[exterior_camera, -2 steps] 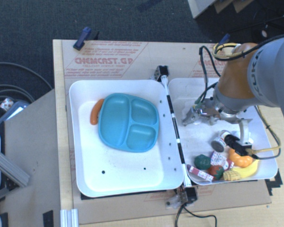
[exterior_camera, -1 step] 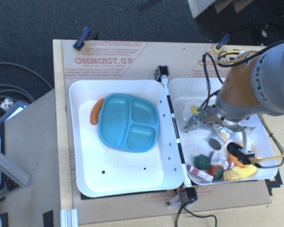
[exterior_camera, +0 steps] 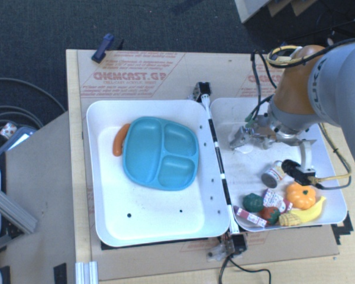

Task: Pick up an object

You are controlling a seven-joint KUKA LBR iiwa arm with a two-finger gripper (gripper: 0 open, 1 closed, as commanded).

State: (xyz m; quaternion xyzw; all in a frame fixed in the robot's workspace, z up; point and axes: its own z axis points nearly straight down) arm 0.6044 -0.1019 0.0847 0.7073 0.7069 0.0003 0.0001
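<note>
Brown board tabletop (exterior_camera: 136,70) printed "CHEMCAST GP", two white bins, gripper (exterior_camera: 247,136) low in right white bin (exterior_camera: 236,114), finger state unclear, small labelled can (exterior_camera: 273,176) nearby lying on its side, long axis diagonal.

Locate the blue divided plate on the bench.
The blue divided plate lies in the left bin, beside an orange carrot-like toy at its upper left.

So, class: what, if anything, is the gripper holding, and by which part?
It cannot be told: the gripper sits low in the right bin, with nothing visibly held.
</note>
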